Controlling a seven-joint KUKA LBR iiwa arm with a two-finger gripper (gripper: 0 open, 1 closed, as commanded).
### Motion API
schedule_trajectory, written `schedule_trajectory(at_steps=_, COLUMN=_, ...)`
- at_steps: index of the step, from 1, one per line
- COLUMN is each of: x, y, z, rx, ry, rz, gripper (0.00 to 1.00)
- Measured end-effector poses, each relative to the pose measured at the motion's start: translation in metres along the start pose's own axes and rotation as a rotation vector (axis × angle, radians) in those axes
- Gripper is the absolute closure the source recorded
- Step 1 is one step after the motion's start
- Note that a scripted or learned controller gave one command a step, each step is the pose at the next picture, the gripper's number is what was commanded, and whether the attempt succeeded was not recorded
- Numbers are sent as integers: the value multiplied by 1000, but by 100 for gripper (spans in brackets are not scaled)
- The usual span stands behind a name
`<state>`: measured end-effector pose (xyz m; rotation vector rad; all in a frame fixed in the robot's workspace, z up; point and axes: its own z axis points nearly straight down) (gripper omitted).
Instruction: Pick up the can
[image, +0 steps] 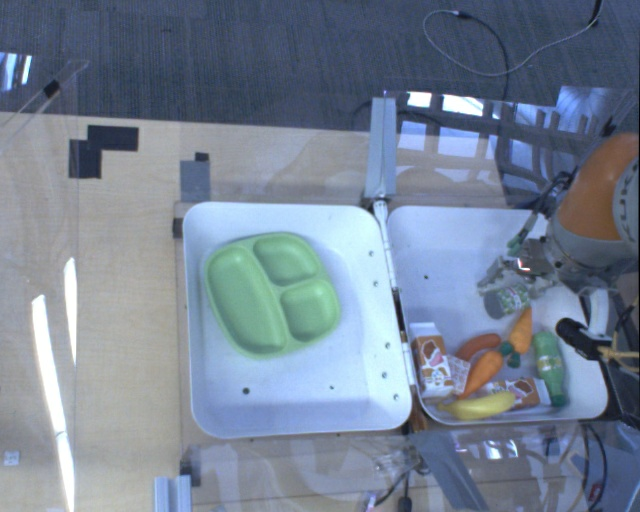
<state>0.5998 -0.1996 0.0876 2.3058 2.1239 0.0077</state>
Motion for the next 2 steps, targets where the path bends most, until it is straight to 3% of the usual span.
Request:
schedule_trajectory(at_steps=1, x=14, y=-30, z=-43, rx=4, ry=1, rz=-97, gripper=0)
schedule_trajectory(at_steps=2, x=-2, y=27, z=1, rx=0, ry=2, rz=-102, gripper=0)
